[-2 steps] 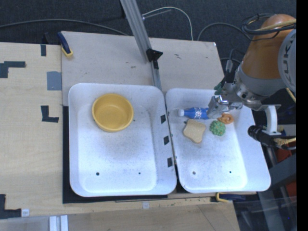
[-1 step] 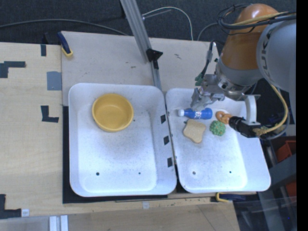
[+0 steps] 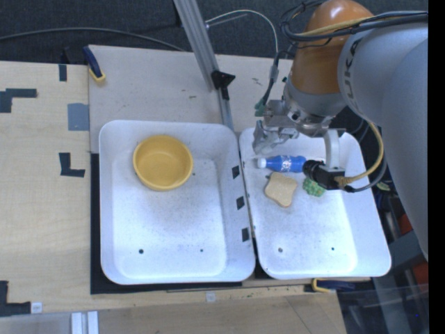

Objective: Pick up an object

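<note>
My gripper (image 3: 266, 143) hangs over the back left corner of the right bin (image 3: 348, 256), just above and behind a small blue bottle (image 3: 284, 163) that lies on its side with its white cap to the left. In front of the bottle lies a tan, bread-like piece (image 3: 281, 189). A small green object (image 3: 313, 187) sits to the right of that piece, partly under a black part of the arm's cabling. Nothing shows in the gripper. A yellow bowl (image 3: 163, 161) stands upright in the back of the left bin (image 3: 167, 249).
The grey arm with its orange band (image 3: 334, 19) covers the right bin's back right area. A slanted metal pole (image 3: 201, 40) rises behind the bins. The ridge between the bins (image 3: 243, 207) runs just left of the bottle.
</note>
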